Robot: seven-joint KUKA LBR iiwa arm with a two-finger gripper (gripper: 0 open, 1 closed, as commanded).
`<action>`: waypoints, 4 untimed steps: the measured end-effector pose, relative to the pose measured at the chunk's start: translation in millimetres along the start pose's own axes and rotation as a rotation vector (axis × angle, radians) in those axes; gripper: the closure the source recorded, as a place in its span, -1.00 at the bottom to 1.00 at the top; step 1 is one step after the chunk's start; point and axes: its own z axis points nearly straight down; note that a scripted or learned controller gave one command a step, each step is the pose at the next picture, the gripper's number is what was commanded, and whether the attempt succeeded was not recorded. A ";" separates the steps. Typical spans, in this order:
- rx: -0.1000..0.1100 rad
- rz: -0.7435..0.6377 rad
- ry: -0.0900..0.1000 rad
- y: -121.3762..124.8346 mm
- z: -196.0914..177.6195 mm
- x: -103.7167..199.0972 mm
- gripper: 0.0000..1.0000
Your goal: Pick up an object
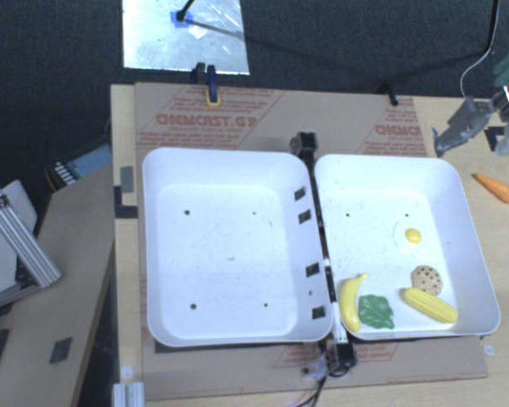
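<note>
A slanted overhead view shows a bench bearing two shallow white bins side by side on a sheet of brown board printed with red lettering. The left bin (165, 227) has a bare white floor marked by a few small dark dots. The right bin (382, 181) holds five small toy foods, all gathered in its nearer right part. A fried egg (411, 236), white with a yellow yolk, lies toward the right wall. Just below it sits a round brown cookie (426, 279). A yellow corn cob (430, 305) lies at a slant just beneath the cookie, near the bin's front right corner. At the front edge, close to the divide between the bins, a yellow banana (349, 303) stands roughly lengthwise, and a green leafy piece (376, 312) lies right beside it, touching or nearly touching its right side. The gripper (460, 130) is at the upper right, outside the bins, above the bench surface beyond the right bin's far right corner and well apart from every object in the bin. It holds nothing, and its grey metal parts are too blurred to say how its jaws are set. An orange carrot (498, 187) lies on the bench just right of the right bin. A silver foil sheet (185, 24) lies on the dark floor beyond the bench.
</note>
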 end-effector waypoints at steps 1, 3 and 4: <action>0.001 0.000 0.000 1.6 0.7 3.1 -1.00; 0.007 -0.009 0.002 49.7 43.7 112.4 1.00; 0.011 -0.005 0.000 114.1 174.7 193.8 1.00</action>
